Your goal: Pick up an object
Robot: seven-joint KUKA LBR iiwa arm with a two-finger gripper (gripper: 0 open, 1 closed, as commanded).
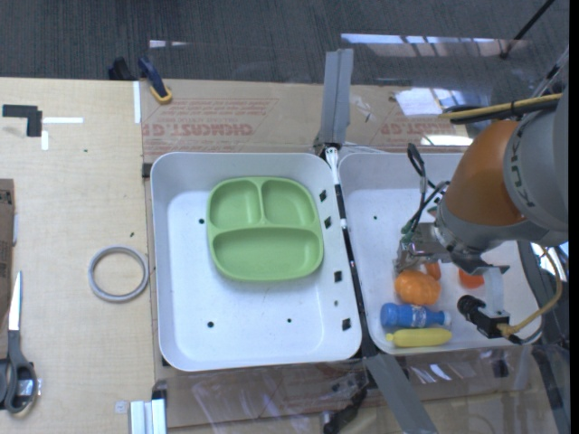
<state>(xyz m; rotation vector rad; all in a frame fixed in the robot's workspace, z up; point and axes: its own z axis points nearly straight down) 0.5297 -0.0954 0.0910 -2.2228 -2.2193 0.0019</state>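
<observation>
In the right bin (373, 208) my gripper (414, 258) hangs low over a cluster of objects near the bin's front. An orange ball-like object (417, 288) lies just below the fingertips. In front of it lie a blue bottle (407, 316) and a yellow banana-shaped object (420, 337). A small red-orange piece (470, 278) shows to the right, partly hidden by the wrist. The arm's orange band (484, 188) covers the bin's right half. Nothing is visibly held between the fingers.
The left bin (181, 269) holds a green divided plate (265, 227) toward its back. On the bench to the left lie a tape ring (118, 272) and scissors (15, 369). A black cable connector (479, 316) hangs beside the objects.
</observation>
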